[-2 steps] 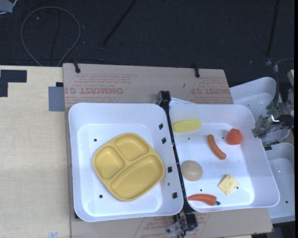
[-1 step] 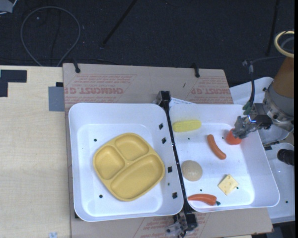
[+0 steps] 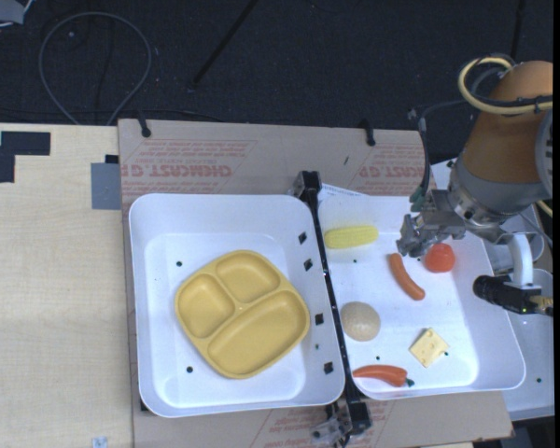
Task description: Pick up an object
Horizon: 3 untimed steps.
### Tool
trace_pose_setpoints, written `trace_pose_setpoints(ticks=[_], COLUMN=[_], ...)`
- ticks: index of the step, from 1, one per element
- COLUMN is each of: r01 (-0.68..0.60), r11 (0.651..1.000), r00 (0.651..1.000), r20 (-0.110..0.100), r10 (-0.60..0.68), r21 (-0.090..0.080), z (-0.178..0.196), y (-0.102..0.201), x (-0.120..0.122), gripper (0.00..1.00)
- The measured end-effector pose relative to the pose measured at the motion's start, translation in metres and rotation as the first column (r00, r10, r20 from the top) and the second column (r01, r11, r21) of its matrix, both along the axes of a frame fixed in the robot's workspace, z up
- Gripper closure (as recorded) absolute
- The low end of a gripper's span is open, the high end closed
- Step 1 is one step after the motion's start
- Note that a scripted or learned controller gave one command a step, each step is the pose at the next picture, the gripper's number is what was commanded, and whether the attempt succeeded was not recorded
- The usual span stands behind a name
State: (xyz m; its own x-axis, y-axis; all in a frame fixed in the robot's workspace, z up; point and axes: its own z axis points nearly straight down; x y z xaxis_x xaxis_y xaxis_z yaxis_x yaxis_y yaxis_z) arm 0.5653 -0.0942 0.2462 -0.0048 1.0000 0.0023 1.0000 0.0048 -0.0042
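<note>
The desk [image 3: 47, 278] carries two shallow white bins side by side, and the left bin [image 3: 149, 250] holds a yellow divided plate [image 3: 243, 314] lying flat near its middle. The right bin [image 3: 490, 362] holds the small food toys, and the arm [image 3: 504, 129] reaches in over its upper right corner. The gripper [image 3: 422, 234] hangs low at that corner; its tip is dark and crowded, so I cannot tell whether the jaws are spread or pressed together, and nothing can be seen between them. Going down in size: a yellow corn cob [image 3: 351, 238] lies crosswise near the top of the bin, to the left of the gripper; a round beige ball [image 3: 360, 321] sits lower down by the divider; a sausage [image 3: 406, 277] lies on a slant just below the gripper, its long axis running from upper left to lower right; a red chili [image 3: 381, 374] lies along the bottom wall; a cheese wedge [image 3: 428, 348] rests beside it; and a small red tomato [image 3: 439, 258] sits just beside the gripper, on its lower right. The tomato looks like the likeliest target, being nearest, with the sausage close behind.
</note>
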Motion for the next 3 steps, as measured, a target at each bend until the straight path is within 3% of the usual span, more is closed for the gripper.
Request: trace_pose_setpoints(ticks=[1, 2, 3], r01=[0.001, 0.001, 0.001], r11=[1.0, 1.0, 1.0], r00=[1.0, 1.0, 1.0], r20=[-0.001, 0.001, 0.003], r10=[-0.001, -0.001, -0.001], r21=[0.0, -0.001, -0.002], z=[-0.01, -0.022, -0.013], y=[0.05, 0.095, 0.145], x=[0.006, 0.028, 0.037], gripper=[1.0, 1.0, 1.0])
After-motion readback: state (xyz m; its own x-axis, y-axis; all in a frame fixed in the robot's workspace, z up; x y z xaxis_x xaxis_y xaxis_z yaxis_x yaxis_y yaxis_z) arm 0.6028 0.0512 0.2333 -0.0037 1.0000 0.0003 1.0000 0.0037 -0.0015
